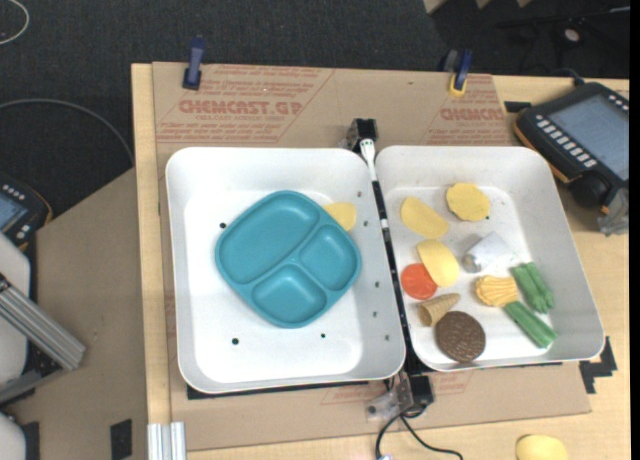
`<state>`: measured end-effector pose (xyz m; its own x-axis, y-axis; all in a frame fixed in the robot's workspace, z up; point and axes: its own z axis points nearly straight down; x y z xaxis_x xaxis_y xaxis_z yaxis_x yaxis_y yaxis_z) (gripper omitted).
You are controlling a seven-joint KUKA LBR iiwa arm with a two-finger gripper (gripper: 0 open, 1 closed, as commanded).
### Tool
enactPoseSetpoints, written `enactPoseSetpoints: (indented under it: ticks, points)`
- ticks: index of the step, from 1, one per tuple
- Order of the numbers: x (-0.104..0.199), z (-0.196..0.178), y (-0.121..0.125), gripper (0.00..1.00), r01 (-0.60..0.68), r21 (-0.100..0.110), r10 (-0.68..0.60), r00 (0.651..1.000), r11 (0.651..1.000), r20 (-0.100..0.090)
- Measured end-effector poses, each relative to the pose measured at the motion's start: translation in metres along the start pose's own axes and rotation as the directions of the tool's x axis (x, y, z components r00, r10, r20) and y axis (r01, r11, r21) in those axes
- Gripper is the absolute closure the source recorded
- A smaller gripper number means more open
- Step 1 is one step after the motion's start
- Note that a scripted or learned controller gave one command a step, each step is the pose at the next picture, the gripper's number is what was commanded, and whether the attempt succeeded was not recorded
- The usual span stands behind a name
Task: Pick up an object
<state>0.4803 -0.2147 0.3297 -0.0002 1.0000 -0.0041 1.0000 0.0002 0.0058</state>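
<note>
The right bin holds several toy foods. A yellow round piece lies at the back, with a yellow chip-like piece to its left. Below them sit a yellow block, a red-orange piece and a tan cone. A brown round cookie rests near the front. A white crumpled piece, a ridged yellow piece and two green pods lie to the right. In the left bin, a teal divided plate has a small yellow piece at its back right edge.
A black tablet-like device lies on the bench at the right. Blue and yellow clamps hold the cardboard sheet at the back. A yellow object lies at the front right, off the bins.
</note>
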Motion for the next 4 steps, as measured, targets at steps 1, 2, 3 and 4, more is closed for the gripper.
enactPoseSetpoints:
  ticks: [1,2,3,4]
  points:
    - [0.062,-0.056,0.001,1.00,0.008,-0.004,-0.008,1.000,1.000,-0.003]
    - [0.270,0.015,-0.001,1.00,0.016,0.013,-0.016,1.000,1.000,-0.008]
    - [0.331,0.017,0.005,1.00,0.007,0.005,-0.007,1.000,1.000,-0.007]
    - [0.291,0.036,-0.002,1.00,-0.004,0.011,0.004,1.000,1.000,-0.004]
